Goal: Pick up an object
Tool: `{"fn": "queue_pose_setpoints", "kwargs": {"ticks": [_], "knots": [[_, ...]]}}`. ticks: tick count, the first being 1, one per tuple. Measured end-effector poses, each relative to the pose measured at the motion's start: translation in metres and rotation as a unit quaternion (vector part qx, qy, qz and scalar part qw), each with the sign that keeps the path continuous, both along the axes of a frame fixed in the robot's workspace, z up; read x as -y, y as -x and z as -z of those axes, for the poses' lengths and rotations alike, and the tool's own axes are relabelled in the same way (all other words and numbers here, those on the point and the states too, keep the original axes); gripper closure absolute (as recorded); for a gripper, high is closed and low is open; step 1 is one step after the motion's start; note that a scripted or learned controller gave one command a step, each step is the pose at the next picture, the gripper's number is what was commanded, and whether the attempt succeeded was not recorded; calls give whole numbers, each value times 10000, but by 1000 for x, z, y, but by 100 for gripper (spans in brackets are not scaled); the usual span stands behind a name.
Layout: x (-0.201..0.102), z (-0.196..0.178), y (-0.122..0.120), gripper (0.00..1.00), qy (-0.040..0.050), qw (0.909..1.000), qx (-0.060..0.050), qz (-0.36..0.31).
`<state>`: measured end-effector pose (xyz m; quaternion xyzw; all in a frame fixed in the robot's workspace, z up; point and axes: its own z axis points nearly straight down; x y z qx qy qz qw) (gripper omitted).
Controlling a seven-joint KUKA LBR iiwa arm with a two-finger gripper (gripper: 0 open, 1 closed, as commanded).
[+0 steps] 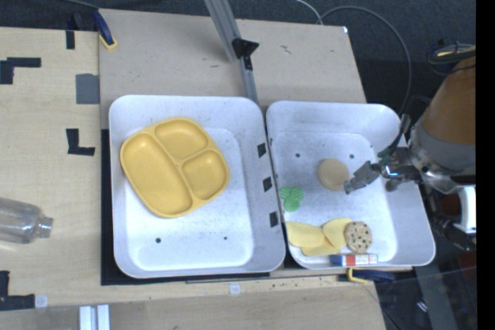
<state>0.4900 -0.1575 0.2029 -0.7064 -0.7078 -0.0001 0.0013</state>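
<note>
The right bin (325,116) holds a tan round object (332,173) near its middle. A small green object (292,199) lies by its left wall. Flat yellow pieces (313,236) and a speckled round cookie (357,236) sit at its front, with a red and blue marker (352,260) along the front wall. My gripper (362,178) reaches in from the right, low over the bin, and its tip is just right of the tan round object. Nothing shows in its grasp.
The left bin (131,243) holds a yellow divided plate (174,166). A clear plastic bottle (22,220) lies on the bench at far left. A slanted metal pole (216,0) ends at the back between the bins. Cables (371,11) run behind the right bin.
</note>
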Motion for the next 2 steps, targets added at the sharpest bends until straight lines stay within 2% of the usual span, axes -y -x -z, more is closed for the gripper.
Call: {"fn": "queue_pose_setpoints", "kwargs": {"ticks": [1, 2], "knots": [[-1, -10, 0, 100, -9, 10000, -1, -9], [-2, -19, -1, 100, -19, 10000, -6, -20]]}}
